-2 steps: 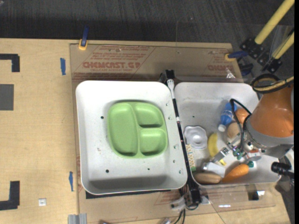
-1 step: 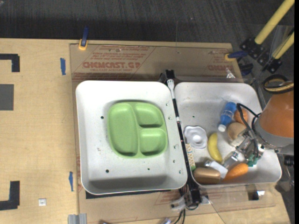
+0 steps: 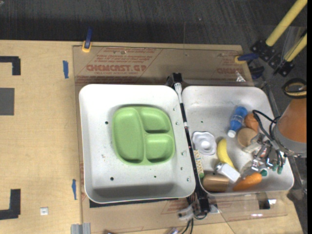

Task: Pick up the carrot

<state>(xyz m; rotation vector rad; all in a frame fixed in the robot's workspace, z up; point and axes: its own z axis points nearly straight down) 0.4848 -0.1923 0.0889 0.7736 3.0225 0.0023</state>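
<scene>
One carrot (image 3: 248, 181) lies at five o'clock in the right bin (image 3: 204, 99), beside a bottle (image 3: 227, 171), just under the gripper (image 3: 265, 161), whose opening I cannot tell; crowding could spoil a grasp

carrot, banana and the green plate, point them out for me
carrot (image 3: 248, 181): camera view, middle of its orange body.
banana (image 3: 223, 152): camera view, middle of its yellow curve.
green plate (image 3: 127, 134): camera view, floor of its large compartment.

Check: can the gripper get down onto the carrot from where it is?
Probably yes. The gripper hangs just above the carrot, whose top is uncovered; a white bottle and the bin wall crowd it.
</scene>
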